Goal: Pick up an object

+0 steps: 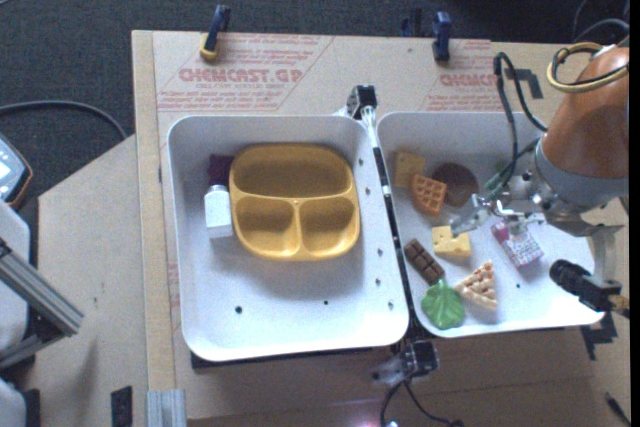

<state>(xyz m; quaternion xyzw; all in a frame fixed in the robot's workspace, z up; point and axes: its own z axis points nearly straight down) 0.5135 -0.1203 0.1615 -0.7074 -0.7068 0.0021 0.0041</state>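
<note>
Dark carpet surrounds a cardboard-topped desk (pixel 290 65) that bears two shallow white bins side by side. Left bin (pixel 190 285) holds a yellow divided plate (pixel 295 200) and a small white bottle (pixel 218 211) at the plate's left edge. Right bin (pixel 530 315) holds toy food: a waffle (pixel 429 194), a brown round piece (pixel 456 179), a cheese wedge (pixel 452 243), a chocolate bar (pixel 423 261), a green leaf (pixel 443 306), a pizza slice (pixel 481 286) and a pink wrapped packet (pixel 518 245).

Arm reaches over the right bin from the desk's right edge. Tool (pixel 492 207) hangs over the middle of that bin; whether it is open or closed cannot be told.

Nearest candidate is judged to be the cheese wedge, lying just beside the tool, toward the desk's front edge and slightly toward the left bin. Pink packet lies near it on the other side.

Recommendation: centre over one item alone, descend square, and avoid catching neighbouring pieces, which lie close together.
</note>
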